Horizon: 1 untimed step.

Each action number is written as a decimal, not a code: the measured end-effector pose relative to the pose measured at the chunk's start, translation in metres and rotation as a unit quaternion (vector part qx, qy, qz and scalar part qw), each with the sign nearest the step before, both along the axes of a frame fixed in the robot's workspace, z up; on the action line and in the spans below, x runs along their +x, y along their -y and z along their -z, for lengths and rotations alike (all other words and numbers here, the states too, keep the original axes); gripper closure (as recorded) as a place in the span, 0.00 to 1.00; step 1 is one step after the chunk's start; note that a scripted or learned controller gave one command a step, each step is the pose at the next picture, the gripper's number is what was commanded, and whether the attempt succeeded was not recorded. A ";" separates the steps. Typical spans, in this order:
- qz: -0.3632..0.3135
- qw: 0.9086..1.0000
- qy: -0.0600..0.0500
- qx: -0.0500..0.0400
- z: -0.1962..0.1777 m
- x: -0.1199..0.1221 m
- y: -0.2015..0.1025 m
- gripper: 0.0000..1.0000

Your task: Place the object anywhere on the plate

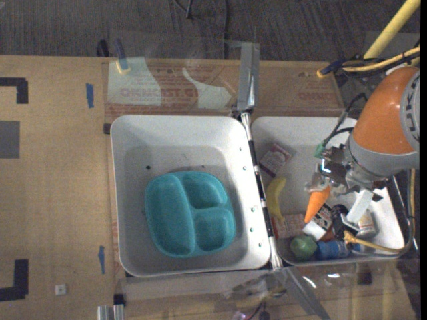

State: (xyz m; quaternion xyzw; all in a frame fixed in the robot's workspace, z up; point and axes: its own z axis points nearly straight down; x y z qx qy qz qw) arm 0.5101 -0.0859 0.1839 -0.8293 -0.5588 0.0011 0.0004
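Observation:
A teal divided plate (190, 213) lies in the left bin (127, 145), slightly tilted. My gripper (331, 177) hangs over the right bin (293, 129), below the orange band of the arm. An orange carrot (316, 204) sits directly under and to the left of the gripper, its upper end touching or nearly touching the gripper's tip. Whether the carrot is gripped is unclear from this angle.
The right bin also holds a yellow banana (275, 197), a green round fruit (303, 247), a blue object (331, 249), a small printed packet (274, 159) and several other small items piled near its front. A yellow cable (373, 247) loops along the front right.

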 end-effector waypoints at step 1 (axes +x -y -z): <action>-0.063 0.998 0.001 0.000 0.000 0.024 -0.062 1.00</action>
